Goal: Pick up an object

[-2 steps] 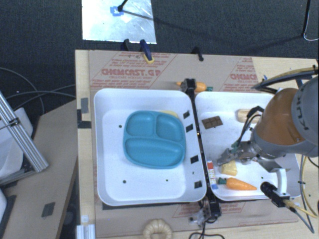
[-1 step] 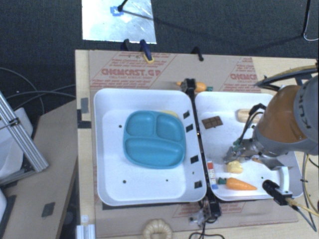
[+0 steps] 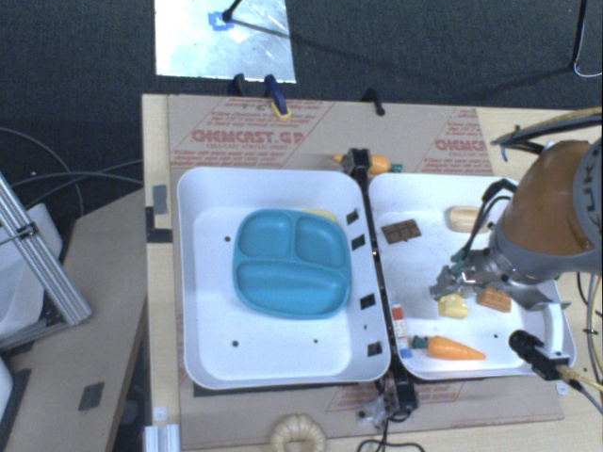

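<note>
Gripper (image 3: 450, 285) is hovering low inside the right bin (image 3: 429, 191), tips pointing down at the bin floor. Can't tell from this angle whether it's released or clenched; nothing is visibly sitting between the tips.

Just beside it, nearly under the tips, a pale yellow piece (image 3: 454, 307) is lying flat; probably the target, since the approach is lining up over it. A tan block (image 3: 494, 299) is sitting close on the arm side of the gripper. Nearer the camera from the gripper, an orange carrot (image 3: 456, 349) is lying along the bin's front wall. Farther back, a brown chocolate bar (image 3: 401, 232) and a beige roll (image 3: 462, 218) are resting well apart from the gripper.

Across the divider, the left bin (image 3: 203, 347) is carrying a blue divided plate (image 3: 291, 262), out of the way. Both bins are sitting on the worktop (image 3: 245, 130).
</note>
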